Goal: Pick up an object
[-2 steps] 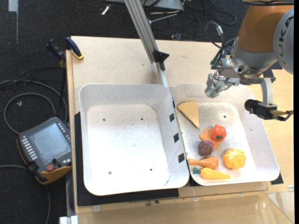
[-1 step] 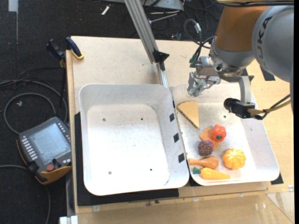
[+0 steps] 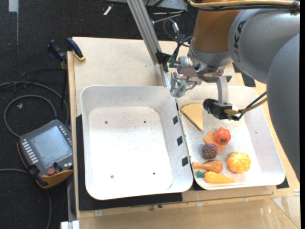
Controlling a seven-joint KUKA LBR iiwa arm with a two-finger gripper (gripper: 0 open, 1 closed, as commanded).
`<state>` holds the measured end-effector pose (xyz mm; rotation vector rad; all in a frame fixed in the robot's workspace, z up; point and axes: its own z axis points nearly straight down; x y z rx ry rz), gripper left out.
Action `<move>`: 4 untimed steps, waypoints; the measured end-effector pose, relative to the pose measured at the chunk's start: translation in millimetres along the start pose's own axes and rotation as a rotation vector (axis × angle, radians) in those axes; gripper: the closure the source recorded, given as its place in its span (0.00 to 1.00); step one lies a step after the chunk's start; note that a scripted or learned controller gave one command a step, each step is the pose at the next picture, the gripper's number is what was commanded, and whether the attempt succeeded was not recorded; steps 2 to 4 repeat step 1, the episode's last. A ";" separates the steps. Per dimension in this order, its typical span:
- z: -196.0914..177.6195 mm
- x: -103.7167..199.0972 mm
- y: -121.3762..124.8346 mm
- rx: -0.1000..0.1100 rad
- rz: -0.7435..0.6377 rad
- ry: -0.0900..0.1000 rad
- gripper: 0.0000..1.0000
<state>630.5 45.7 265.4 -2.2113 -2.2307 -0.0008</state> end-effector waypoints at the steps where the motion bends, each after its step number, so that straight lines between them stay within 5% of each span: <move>1: 21.3 45.1 7.5 0.002 0.002 0.000 1.00; 4: 21.3 45.1 7.5 0.002 0.002 0.000 1.00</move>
